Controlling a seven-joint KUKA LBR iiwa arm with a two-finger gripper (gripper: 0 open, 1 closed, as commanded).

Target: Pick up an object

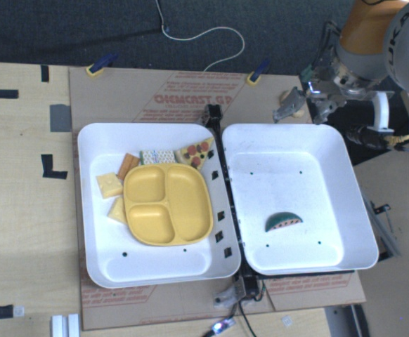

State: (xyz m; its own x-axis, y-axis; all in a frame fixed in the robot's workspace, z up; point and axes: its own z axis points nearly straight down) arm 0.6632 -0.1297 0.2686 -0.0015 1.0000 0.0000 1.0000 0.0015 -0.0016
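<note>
Gripper (304,108) sits high, above the back rim of the right shallow white plastic bin (345,188), near its back-right corner; two fingers look spread with nothing between them. Easiest target: small watermelon-slice toy, green rind with red flesh (283,222), lying alone on the right bin floor, toward the front and about mid-width. From the jaws it lies toward the bin's front, slightly left. Long axis runs roughly left-right, arc side up in view, so I'd judge closing across the short axis best. Open floor all round it, walls well apart. Left white bin (92,209) is crowded: yellow divided plastic plate (168,203) over cracker-like pieces (109,185), poorer access.
</note>
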